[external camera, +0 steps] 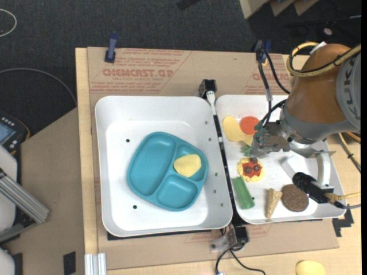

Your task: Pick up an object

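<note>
Gripper [257,144] is positioned low inside the right bin [235,105], at the end of the grey arm with the orange band [321,79]. Whether it is spread or pressed together cannot be determined from the camera view, and nothing can be seen held by it.

Candidate objects in the right bin, nearest first:
- Red disc [250,123]: just beside the gripper, on its far side, toward the view's upper edge.
- Yellow piece [231,129]: just beside the gripper on its left in the view, touching the red disc.
- Round yellow toy with red topping [250,169]: near the gripper on its near side, toward the view's lower edge.
- Green stick [243,192]: beyond the topped toy, lying along the bin's left wall.
- Tan cone [272,202] and brown disc [294,198]: side by side at the bin's near edge, well apart from the gripper.

Left bin [114,125] lies well apart from the gripper, on its left in the view. It holds a blue divided tray [152,165], with a pale yellow item [187,165] in the tray compartment nearest the gripper. Both bins rest on a brown board [143,73].
</note>
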`<move>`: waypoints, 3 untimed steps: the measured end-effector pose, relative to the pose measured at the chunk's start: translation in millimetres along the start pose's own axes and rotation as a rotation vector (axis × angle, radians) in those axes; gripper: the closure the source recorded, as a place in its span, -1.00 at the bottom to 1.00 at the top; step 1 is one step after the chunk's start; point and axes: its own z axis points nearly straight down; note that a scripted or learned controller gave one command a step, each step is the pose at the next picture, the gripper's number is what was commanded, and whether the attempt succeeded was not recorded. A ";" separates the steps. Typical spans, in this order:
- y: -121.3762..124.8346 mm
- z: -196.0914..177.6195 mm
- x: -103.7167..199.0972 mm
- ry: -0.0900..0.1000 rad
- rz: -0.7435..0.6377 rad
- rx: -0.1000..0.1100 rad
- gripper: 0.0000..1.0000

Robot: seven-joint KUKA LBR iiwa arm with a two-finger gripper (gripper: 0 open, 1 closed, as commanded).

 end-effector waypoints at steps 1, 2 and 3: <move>-40.1 -9.6 18.3 0.001 -0.001 0.004 1.00; -37.9 -19.6 17.5 0.000 0.000 0.000 1.00; -37.9 -30.5 65.0 0.001 -0.006 -0.002 1.00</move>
